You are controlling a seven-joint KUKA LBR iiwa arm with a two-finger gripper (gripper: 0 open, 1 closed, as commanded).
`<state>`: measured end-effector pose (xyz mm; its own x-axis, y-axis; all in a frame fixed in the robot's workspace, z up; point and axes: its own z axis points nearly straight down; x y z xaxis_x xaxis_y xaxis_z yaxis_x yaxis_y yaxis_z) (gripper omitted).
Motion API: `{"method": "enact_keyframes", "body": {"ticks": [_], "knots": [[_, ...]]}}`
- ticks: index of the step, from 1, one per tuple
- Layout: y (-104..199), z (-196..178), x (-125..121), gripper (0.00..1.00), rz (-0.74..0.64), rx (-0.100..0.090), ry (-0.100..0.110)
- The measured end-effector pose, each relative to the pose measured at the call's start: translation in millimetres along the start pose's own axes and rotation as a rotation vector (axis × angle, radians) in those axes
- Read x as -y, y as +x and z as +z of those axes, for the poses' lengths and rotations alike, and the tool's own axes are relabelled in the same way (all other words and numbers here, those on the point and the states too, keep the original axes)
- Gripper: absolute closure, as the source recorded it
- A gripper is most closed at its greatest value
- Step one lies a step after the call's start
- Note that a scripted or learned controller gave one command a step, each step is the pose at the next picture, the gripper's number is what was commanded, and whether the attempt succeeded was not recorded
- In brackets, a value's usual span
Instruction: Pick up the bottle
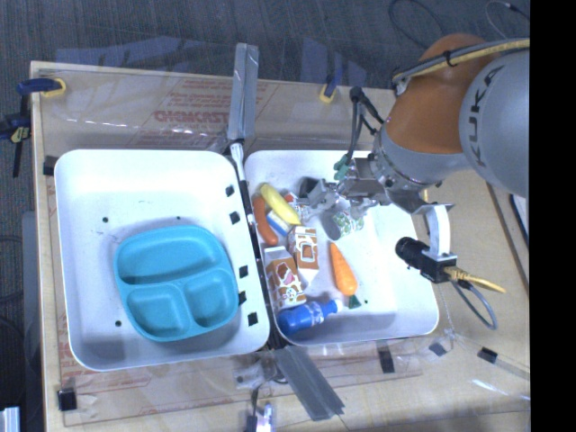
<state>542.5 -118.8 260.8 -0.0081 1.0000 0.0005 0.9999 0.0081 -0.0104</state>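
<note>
My claw [340,207] hangs over the right bin [396,309], near its middle; how far it is open I cannot tell. The bins rest on a wooden bench [135,106] above dark carpet [135,12]. At six o'clock from the claw lies the bottle [306,315], blue with a white neck, against the near wall.

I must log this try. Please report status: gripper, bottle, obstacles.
Gripper over right bin, far end, nothing seen held. Bottle lying at near wall, untouched. Carton and carrot close beside it.
</note>
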Motion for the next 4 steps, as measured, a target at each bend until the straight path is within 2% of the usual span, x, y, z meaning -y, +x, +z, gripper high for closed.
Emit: {"method": "enact_keyframes", "body": {"ticks": [1,2,3,4], "knots": [[79.5,-35.2,-61.9,0.00,0.271,0.001,-0.003],[-17.1,-5.4,-9.7,0.00,0.333,0.001,0.000],[68.2,-65.5,-22.2,0.00,0.637,0.001,-0.001],[52.5,-134.5,-64.8,0.00,0.659,0.001,0.000]]}}
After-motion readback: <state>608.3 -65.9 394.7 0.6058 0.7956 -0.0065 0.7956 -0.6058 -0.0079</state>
